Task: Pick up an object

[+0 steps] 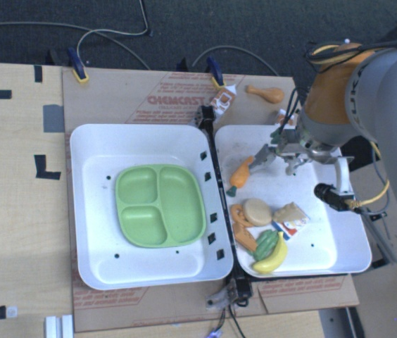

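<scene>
A banana is lying at the right bin's near edge among other toy food, while the claw is reaching toward a carrot by the left wall, its opening indiscernible, nothing lifted yet.

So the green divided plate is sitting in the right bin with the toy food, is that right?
Not quite. The camera view shows the green divided plate in the left bin. The toy food, including the banana and carrot, lies in the right bin.
</scene>
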Motion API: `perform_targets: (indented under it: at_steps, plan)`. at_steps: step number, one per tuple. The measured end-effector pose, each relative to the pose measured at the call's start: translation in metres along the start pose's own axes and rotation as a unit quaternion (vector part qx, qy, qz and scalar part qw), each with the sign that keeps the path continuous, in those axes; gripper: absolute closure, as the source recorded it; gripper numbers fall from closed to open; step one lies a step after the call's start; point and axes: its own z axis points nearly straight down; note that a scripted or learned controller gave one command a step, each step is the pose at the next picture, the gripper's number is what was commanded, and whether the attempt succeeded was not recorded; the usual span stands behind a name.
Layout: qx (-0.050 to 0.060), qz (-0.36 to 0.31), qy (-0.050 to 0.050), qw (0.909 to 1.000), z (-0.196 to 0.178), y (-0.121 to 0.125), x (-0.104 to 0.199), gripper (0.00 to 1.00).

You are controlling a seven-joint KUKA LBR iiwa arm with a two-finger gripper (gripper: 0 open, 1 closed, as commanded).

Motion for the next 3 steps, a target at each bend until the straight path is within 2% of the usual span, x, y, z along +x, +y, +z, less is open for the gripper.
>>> perform_targets:
  at_steps: [1, 2, 3]
  plan:
    - [-0.004, -0.001, -0.001, 1.0000, 0.057, 0.021, 0.024, 0.00]
    - [-0.003, 0.000, -0.001, 1.0000, 0.057, 0.032, 0.026, 0.00]
    - [-0.003, 0.000, -0.001, 1.0000, 0.047, 0.033, 0.026, 1.00]
